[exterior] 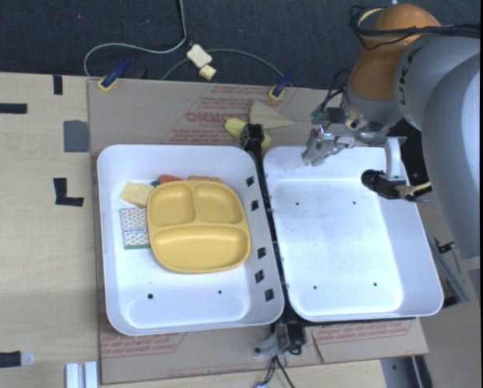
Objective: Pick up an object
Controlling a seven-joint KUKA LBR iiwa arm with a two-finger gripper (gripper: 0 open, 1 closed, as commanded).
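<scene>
Yellow divided plate (199, 235), lying in the bin well left of the gripper (317, 153), whose grip state I cannot tell, looks stiff, light, slick plastic, best pinched at its rim.

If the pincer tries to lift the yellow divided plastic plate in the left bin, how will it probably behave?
The yellow divided plastic plate looks moulded and rigid, so it likely stays stiff. It is wide and shallow, so a grip on one rim would probably tilt it. It partly covers a checkered sponge and a pale yellow piece, which may shift.
</scene>
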